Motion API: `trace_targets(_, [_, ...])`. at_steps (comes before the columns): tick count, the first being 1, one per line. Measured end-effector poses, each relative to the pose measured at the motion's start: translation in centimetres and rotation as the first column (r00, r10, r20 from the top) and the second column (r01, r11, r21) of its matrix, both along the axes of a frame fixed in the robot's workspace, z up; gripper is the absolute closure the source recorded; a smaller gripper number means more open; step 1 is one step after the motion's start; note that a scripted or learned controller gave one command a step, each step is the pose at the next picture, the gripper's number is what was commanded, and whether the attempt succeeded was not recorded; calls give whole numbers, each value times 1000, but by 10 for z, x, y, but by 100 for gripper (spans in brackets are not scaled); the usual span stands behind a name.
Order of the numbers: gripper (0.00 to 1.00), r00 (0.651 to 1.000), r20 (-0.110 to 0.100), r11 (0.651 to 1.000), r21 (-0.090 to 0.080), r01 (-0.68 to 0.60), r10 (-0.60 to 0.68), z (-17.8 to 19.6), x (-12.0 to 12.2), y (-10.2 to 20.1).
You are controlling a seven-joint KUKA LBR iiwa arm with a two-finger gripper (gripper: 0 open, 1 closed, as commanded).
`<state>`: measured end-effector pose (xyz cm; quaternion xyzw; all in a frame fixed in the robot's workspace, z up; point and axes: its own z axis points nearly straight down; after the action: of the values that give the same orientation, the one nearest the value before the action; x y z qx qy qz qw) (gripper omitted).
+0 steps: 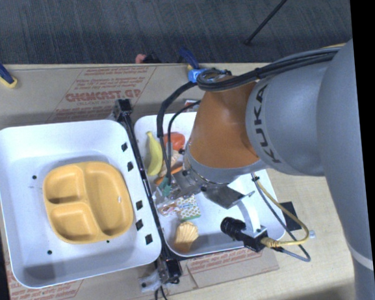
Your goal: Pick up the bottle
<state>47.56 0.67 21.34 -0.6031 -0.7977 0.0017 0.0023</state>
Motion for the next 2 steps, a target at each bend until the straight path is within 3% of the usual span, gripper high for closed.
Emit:
trace_targets(1, [100, 982, 2, 982, -2, 188, -188, 15, 0, 65])
trace_targets(2, [100, 972, -1, 972, -2, 237, -237, 3, 0, 72])
